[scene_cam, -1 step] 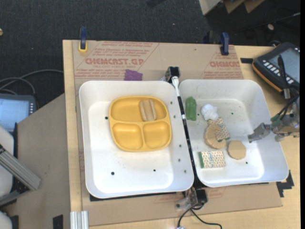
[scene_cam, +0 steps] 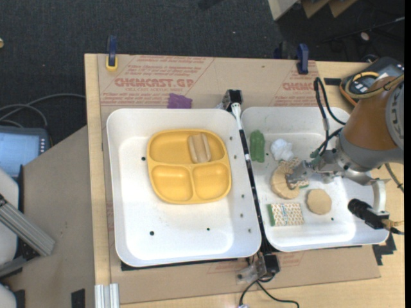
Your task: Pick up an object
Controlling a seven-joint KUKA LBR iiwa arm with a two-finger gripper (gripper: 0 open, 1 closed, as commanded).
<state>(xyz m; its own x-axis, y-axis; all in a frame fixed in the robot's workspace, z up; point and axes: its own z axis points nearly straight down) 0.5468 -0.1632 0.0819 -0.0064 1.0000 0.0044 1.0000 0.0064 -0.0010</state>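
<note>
1. Two shallow white bins sit side by side on a bench sheeted with printed brown paper: the left bin [scene_cam: 128,223] and the right bin [scene_cam: 340,233].
2. The left bin holds a yellow divided plate [scene_cam: 173,185] with three sections; a tan, ridged, sausage-shaped piece [scene_cam: 200,148] lies in the upper right section.
3. The right bin holds five things: a green block [scene_cam: 257,145] near its upper left corner, a white crumpled lump [scene_cam: 280,149] just beside that, a flat tan disc [scene_cam: 281,185] near the middle, a rounder tan ball-like piece [scene_cam: 319,201] to the disc's right, and a patterned green-and-white pad [scene_cam: 286,214] near the front wall.
4. The arm [scene_cam: 376,117], grey with an orange band, reaches in from the right over the right bin.
5. The gripper [scene_cam: 297,177] is low over the upper right edge of the tan disc. Its fingers look narrowly set there, though the view is too coarse to tell whether they grip the disc or only touch it.
6. A small purple scrap [scene_cam: 179,101] lies on the paper behind the left bin.
</note>
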